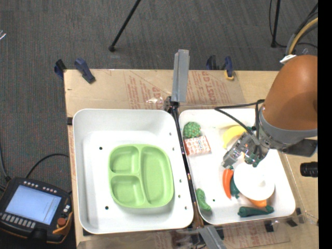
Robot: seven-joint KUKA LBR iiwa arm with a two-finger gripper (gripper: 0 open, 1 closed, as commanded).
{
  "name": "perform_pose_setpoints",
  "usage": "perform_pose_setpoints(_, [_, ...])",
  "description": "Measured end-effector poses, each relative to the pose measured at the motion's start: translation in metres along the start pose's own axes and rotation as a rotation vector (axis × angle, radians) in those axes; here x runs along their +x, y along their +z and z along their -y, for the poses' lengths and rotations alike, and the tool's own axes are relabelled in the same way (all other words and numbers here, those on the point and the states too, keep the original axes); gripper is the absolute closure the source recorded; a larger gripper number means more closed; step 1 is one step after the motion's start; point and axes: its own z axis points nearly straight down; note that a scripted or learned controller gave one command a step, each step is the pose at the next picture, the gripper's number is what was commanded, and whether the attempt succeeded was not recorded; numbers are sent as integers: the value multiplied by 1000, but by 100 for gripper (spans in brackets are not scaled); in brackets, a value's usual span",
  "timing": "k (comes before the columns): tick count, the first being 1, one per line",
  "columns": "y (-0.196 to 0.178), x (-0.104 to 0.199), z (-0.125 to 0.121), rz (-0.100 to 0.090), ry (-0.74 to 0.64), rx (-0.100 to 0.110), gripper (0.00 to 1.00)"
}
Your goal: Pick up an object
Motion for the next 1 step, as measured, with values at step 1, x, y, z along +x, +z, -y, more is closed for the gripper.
perform_pose_setpoints(1, [93,22,1,-20,-110,15,100])
